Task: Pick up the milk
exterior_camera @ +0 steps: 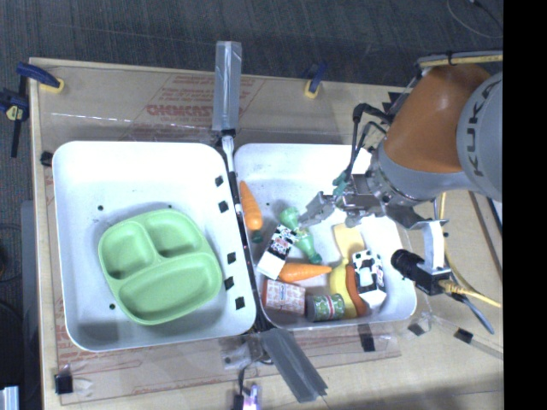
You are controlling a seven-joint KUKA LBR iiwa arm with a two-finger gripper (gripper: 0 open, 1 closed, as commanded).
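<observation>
1. Two milk cartons lie below your end effector (pixel 329 205): one milk carton (pixel 279 252) lower left, another (pixel 368 278) lower right.
2. You see parted fingers, nothing between them.
3. Probably light, stiff, slick; grip across flat sides.

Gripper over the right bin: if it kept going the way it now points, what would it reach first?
The gripper points left and downward toward the green bottle, so that probably comes first. The milk carton lies just beyond. Depth is unclear from this one slanted view.

green plate (pixel 162 267): matt plastic | bins (pixel 85 169): smooth white plastic
</observation>
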